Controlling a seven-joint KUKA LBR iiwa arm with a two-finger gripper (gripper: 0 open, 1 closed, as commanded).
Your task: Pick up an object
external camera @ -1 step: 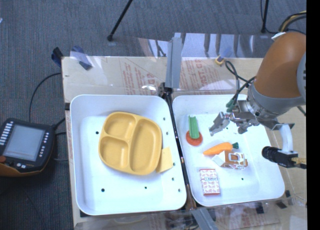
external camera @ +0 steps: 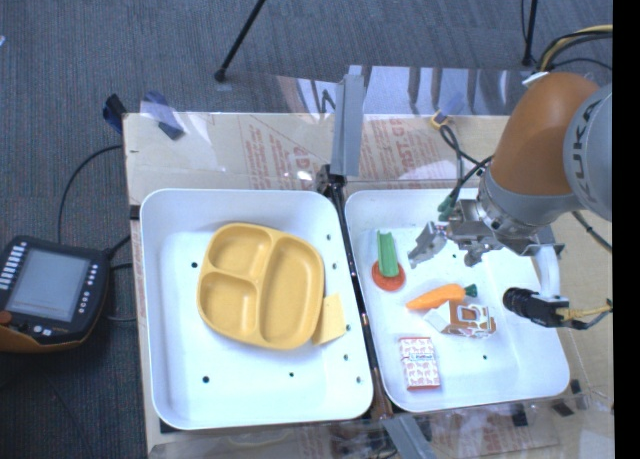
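While the grey two-finger gripper [external camera: 447,243] hangs open and empty at the frame's right, four things lie in the right white bin [external camera: 555,367]: one orange toy carrot [external camera: 436,297], one green-and-red toy [external camera: 387,258], one small red-patterned card [external camera: 419,362], one small brown-and-white box [external camera: 468,320].

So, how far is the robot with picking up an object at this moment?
Done: the arm has reached over the right bin. In hand: nothing; the gripper hangs open above the bin floor, to the right of the green and orange toy, with nothing between its fingers. Left: close on an object, such as the toy or the carrot, and lift it.
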